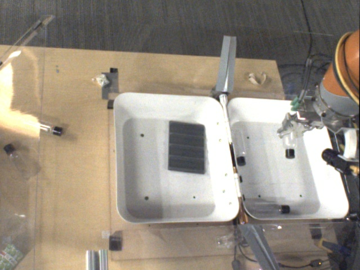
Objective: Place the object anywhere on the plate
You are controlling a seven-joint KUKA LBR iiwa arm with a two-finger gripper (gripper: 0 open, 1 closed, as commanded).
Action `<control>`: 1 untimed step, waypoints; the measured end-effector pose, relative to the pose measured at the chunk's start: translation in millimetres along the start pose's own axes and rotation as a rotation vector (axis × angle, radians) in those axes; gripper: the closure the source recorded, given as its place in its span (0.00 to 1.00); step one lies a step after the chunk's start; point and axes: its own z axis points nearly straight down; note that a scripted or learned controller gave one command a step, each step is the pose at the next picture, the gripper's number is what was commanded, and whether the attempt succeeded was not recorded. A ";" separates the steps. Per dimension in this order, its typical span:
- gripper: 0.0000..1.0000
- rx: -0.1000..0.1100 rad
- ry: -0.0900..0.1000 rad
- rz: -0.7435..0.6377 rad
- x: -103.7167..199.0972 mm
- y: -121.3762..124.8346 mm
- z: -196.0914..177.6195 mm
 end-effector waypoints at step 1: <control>1.00 -0.001 0.000 -0.584 10.7 48.8 -37.4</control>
